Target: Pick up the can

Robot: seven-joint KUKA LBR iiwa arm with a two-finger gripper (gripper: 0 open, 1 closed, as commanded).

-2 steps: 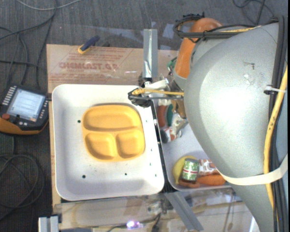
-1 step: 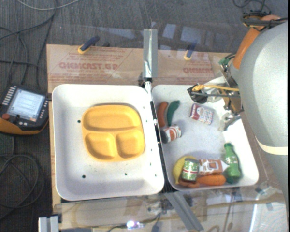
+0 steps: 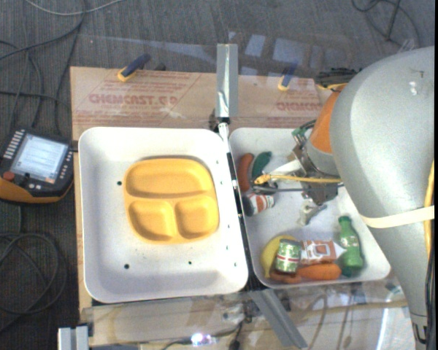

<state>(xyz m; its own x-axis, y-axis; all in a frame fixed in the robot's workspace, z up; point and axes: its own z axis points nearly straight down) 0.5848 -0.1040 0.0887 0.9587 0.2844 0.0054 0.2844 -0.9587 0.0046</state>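
Observation:
The can [image 3: 288,257], small with a green label and a red band, stands near the front of the right bin [image 3: 377,267]. It leans against a yellow fruit [image 3: 271,250] and a carrot [image 3: 315,272]. My gripper [image 3: 312,204] hangs over the middle of the right bin, behind the can and apart from it, under the big grey arm. Nothing visible is held in it.
The left bin [image 3: 102,217] holds a yellow compartment tray [image 3: 172,197]. In the right bin lie a sausage [image 3: 244,170], a green vegetable [image 3: 263,160], a red-and-white item [image 3: 260,203], a red-and-white packet [image 3: 323,250] and a green bottle [image 3: 348,245]. A pendant [image 3: 33,165] lies left of the bench.

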